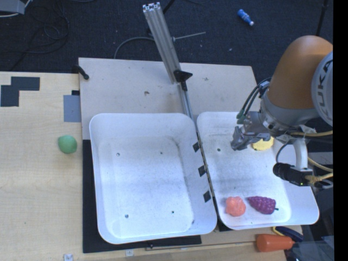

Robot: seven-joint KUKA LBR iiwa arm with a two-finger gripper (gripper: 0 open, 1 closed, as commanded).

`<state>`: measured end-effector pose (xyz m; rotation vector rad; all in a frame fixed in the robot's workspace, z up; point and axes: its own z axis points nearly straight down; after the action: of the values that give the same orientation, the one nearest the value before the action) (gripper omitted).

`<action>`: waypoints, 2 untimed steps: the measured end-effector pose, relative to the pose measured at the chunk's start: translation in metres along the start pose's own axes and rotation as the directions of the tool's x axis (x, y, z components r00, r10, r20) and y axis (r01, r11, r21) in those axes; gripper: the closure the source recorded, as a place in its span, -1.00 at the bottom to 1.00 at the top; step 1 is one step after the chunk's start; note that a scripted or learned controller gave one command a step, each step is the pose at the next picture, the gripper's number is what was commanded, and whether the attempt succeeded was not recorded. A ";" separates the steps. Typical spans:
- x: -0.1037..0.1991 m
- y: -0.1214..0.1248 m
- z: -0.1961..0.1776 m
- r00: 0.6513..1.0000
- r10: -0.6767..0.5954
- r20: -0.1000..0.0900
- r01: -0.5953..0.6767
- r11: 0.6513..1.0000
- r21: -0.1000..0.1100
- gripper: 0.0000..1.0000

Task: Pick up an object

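My gripper (243, 140) hangs low in the right-hand bin (223, 125), in the upper part of it, right of centre in the frame. Just to its right a yellow object (264, 144) peeks out, mostly covered by my wrist; it looks like a small toy, but I cannot name it. Whether my fingers are spread or closed I cannot tell: they are a dark cluster against the white floor, and I see nothing clearly between them.

Lower in the same bin lie an orange-pink toy fruit (235, 206) and, just beside it to the right, a purple bunch of grapes (262, 204), both well apart from me. The left bin (103, 132) sits alongside, and a green ball (67, 144) rests on the wooden bench at the frame's left, outside both bins.

The risk, as I judge it: I sit beside the yellow piece, not over it, so closing here could catch only air or nudge it toward the bin wall. My cables (251, 99) hang near it as well.

An orange thing (274, 242) at the bottom edge is cut off and unclear.
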<state>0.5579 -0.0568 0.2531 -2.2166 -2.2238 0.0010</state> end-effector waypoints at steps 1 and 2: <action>0.048 0.016 -0.005 1.000 0.001 0.001 -0.001 1.000 -0.002 1.00; 0.095 0.041 0.007 1.000 0.000 0.000 0.000 1.000 0.000 1.00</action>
<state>0.5989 0.0384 0.2465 -2.2175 -2.2237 0.0009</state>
